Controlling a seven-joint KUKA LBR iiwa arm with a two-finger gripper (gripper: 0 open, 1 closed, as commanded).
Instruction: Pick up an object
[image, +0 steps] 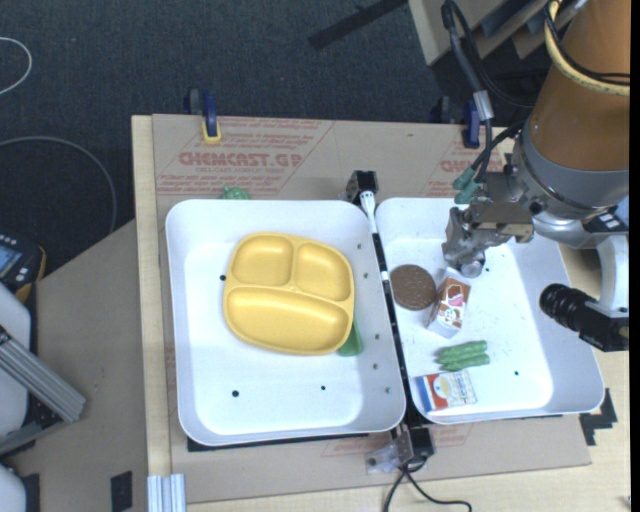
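Tool (466, 258) hovers just above the brown disc (412, 286) in the right bin (530, 330); its state is unclear.

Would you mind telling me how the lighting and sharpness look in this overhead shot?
Camera view: even, soft light; the yellow divided plate shows mild sheen and casts a faint shadow in the left bin. The gripper and arm look slightly soft; small items in the right bin lack fine detail.

I see dark carpet (90, 60) beyond the board (290, 155), a thin pale cable (95, 165) looping left of it, and blue clamps (209, 112) on its far edge, possibly plastic.
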